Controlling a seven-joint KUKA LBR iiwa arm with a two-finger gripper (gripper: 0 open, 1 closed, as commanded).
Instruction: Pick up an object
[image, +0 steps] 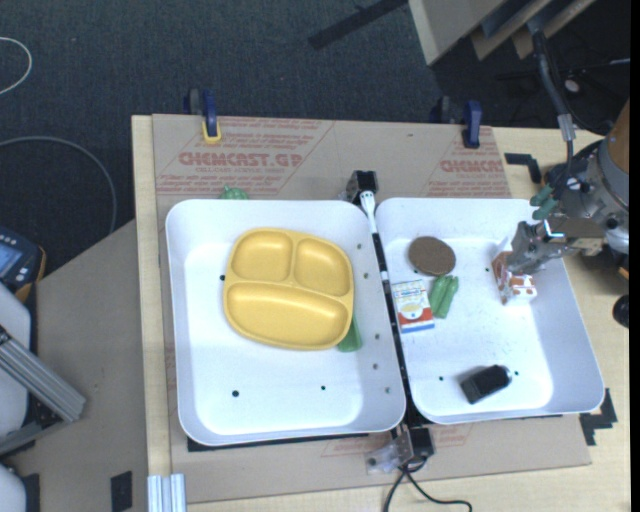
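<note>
Brown paper-covered bench (300, 155) under two white bins (200, 330), dark carpet (100, 60) beyond.

On my bench a brown board (300, 150) with red print is fixed at its far edge by two blue clamps (208, 112) (472, 122). The left bin (180, 300) carries a yellow divided plate (290, 288) in its far half, and a green piece (350, 340) shows from under the plate's near right corner. In the right bin (570, 340), near its left wall, I see a brown disc (432, 256), a small white carton (413, 305) and a green item (444, 296) touching the carton. A black block (485, 383) lies near the bin's near edge.
</note>
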